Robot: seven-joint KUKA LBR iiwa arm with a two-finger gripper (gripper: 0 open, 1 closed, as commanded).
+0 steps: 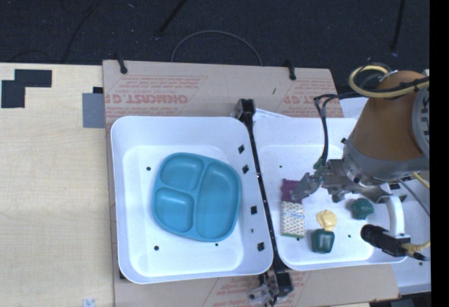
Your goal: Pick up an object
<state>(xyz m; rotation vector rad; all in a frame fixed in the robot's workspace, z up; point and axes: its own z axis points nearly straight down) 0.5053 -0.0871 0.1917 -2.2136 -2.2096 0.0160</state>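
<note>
Lying in the right bin (pixel 309 141), a purple block (pixel 289 190) is met by the pincer (pixel 306 186), though whether anything is gripped cannot be told. A patterned packet (pixel 292 219), yellow piece (pixel 326 219) and two green pieces (pixel 323 240) are crowded nearby. A neighbour could be nudged, or the block pushed aside, given the crowding.

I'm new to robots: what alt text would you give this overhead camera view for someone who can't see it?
A robot arm's gripper hovers low in the right white bin among small items: a purple block, patterned packet, yellow piece and two teal pieces. The left white bin holds a blue divided plate.
</note>
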